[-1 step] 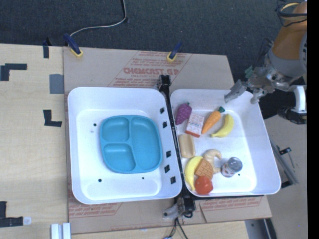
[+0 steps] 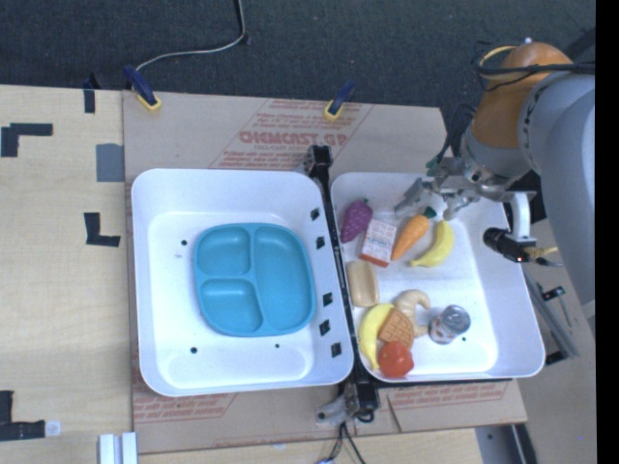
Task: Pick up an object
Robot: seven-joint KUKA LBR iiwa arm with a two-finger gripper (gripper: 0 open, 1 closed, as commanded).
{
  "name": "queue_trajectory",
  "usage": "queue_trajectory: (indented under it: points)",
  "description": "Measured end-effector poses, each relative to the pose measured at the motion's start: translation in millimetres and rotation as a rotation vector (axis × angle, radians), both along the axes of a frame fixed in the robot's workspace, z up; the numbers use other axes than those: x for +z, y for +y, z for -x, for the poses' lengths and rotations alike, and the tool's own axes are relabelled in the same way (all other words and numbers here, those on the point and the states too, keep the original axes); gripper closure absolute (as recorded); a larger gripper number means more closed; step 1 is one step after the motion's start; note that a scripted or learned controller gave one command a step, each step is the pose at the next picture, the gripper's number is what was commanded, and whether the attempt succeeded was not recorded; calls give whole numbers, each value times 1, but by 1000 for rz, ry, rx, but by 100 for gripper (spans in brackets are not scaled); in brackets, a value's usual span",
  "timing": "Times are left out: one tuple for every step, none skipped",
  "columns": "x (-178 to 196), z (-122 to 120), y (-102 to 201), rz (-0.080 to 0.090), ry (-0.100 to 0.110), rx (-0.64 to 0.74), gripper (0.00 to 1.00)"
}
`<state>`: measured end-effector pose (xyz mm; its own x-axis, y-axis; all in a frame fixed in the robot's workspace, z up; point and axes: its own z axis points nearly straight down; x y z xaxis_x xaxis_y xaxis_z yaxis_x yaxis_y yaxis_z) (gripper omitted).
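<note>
The right bin (image 2: 508, 307) holds several toy foods. An orange carrot (image 2: 412, 232) lies beside a yellow banana (image 2: 441, 246) near the bin's far side. To their left are a white and red carton (image 2: 379, 241) and purple grapes (image 2: 355, 218). My gripper (image 2: 434, 199) hangs just above the carrot's top end and the banana, its fingers spread open, with nothing between them.
Nearer the front of the right bin lie a beige bread piece (image 2: 361, 283), a cream curved piece (image 2: 413, 301), a small can (image 2: 449, 324), a yellow fruit (image 2: 371, 323), a waffle piece (image 2: 397, 327) and a red tomato (image 2: 395, 360). The left bin (image 2: 155, 220) holds a blue divided plate (image 2: 254, 278).
</note>
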<state>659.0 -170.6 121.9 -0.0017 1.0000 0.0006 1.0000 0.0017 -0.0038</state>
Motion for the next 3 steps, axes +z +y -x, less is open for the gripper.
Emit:
queue_trajectory:
  points:
    - [-31,14,13,5,-17,-1,0]
    - [-20,13,16,0,-16,3,100]
    - [63,-10,97,-1,-5,2,100]
